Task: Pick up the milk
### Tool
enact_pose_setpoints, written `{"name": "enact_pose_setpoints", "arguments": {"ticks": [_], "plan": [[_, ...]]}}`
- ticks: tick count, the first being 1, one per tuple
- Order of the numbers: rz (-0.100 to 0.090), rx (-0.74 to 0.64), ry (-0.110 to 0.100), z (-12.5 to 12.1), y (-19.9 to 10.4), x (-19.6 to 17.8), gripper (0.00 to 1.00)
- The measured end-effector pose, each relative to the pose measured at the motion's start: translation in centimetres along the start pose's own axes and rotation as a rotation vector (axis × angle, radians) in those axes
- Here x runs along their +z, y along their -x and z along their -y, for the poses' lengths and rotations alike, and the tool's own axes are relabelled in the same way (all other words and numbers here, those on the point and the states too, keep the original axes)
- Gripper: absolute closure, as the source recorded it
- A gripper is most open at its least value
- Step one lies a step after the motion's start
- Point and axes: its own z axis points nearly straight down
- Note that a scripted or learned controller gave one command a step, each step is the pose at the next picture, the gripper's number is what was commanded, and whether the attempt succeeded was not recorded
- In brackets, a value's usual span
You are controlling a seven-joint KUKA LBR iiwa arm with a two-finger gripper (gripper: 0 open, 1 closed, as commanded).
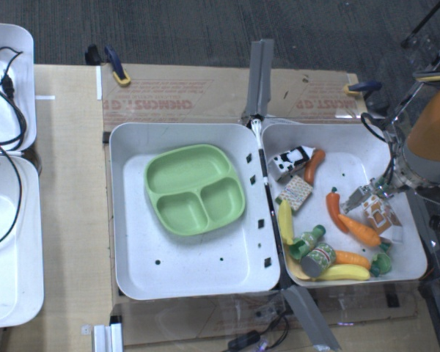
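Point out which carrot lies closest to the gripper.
The large carrot just below the gripper; the carrots at the bin's top and bottom lie farther off.

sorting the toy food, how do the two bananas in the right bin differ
The upper banana lies along the bin's left wall, running top to bottom; the lower banana lies across the bin's near edge, left to right. The upper one is in plain view; the lower one's left end is tucked under a green bottle. Both are yellow.
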Motion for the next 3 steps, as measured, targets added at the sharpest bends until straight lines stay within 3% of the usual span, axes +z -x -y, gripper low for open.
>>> {"name": "enact_pose_setpoints", "arguments": {"ticks": [1,2,3], "plan": [[0.002,-0.023,0.004,5.13,-2.02,0.50,0.00],[0.006,-0.021,0.005,5.11,-1.91,-0.40,1.00],[0.005,-0.020,0.004,5.12,-1.94,-0.38,0.00]]}}
